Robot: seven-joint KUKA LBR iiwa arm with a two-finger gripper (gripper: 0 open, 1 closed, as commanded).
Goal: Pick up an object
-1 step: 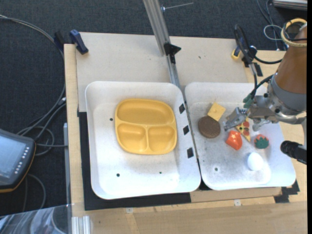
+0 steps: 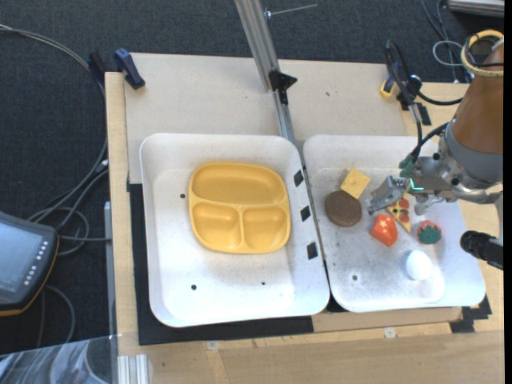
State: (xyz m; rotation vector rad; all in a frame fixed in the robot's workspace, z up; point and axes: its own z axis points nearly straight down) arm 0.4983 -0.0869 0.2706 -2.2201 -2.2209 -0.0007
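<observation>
Reaching in low, the pincer (image 2: pixel 392 198) hangs above (near) a red toy (image 2: pixel 384 230).

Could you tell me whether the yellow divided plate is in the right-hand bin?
No, the yellow divided plate lies in the left bin, while the right bin holds the small items.

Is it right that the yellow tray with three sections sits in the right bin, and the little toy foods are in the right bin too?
Not quite. The camera view shows the yellow tray in the left bin, by itself. The little toy foods, like the brown round piece and the white egg, are in the right bin, as you said.
</observation>
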